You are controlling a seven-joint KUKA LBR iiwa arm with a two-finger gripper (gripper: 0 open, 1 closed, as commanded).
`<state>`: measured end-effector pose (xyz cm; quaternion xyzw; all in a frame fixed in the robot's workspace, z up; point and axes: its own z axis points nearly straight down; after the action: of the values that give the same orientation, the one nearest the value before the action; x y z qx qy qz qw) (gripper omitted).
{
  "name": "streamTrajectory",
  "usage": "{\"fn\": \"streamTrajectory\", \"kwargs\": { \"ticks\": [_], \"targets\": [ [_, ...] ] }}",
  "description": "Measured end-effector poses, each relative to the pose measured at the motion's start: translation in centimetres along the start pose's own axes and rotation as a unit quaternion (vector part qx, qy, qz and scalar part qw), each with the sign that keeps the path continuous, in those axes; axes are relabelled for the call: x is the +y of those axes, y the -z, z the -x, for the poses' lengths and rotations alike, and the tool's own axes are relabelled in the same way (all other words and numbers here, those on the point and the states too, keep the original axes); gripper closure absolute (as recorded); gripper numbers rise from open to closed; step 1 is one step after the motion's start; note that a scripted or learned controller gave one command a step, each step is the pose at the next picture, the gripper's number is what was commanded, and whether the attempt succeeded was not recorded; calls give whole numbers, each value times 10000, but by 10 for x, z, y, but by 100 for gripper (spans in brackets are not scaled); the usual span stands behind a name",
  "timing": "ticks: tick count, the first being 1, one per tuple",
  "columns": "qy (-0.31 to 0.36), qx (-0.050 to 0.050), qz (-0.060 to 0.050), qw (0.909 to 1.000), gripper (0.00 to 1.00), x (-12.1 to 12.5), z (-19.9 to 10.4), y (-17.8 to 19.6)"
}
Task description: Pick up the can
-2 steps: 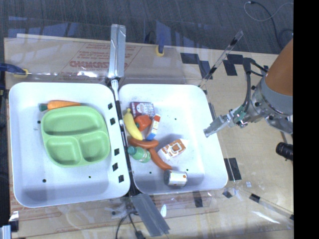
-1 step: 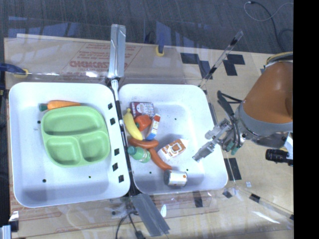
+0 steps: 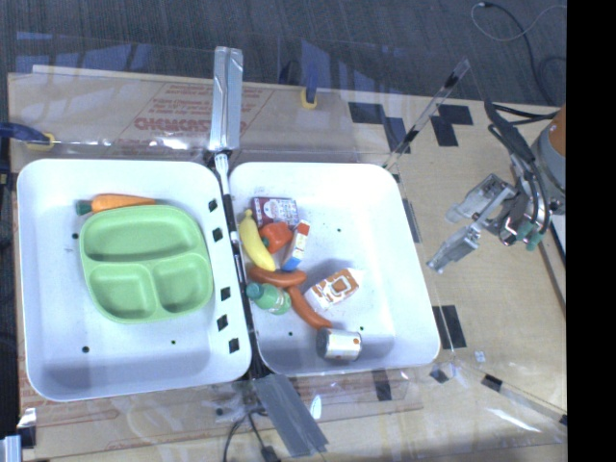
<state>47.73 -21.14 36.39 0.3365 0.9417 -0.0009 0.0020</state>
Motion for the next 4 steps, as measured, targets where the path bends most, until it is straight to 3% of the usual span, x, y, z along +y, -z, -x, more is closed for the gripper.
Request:
{"fn": "streamTrajectory", "kwargs": {
  "ticks": [1,2,3,4],
  "targets": [
    [1813,20,2,9834,0,30,-25,-81],
    [3247,-9,1,9458,0,0,0,30],
    [4936,13,8,8697,0,1,0,-24],
    [6760,-6,5,7369,0,9,9,-11]
  ]
}}
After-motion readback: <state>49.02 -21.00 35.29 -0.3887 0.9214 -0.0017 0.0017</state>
